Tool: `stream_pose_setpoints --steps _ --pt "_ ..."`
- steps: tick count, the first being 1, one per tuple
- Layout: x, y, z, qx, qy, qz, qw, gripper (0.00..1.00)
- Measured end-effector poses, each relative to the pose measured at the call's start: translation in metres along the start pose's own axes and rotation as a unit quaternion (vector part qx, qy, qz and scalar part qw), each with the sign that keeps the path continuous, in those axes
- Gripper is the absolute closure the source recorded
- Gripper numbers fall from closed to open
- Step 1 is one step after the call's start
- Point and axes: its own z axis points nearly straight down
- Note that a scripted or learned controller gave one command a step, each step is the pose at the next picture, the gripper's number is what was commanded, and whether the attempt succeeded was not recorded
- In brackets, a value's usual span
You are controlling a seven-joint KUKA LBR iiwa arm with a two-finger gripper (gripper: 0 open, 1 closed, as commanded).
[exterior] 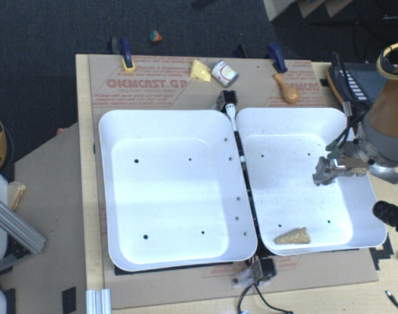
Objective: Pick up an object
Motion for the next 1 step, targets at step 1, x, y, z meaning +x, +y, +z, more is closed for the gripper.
stream_pose_setpoints --steps 1 --pt "-0.0838 -0.0038 -0.0975 -0.011 -0.008 0.009 0.9999 1.00"
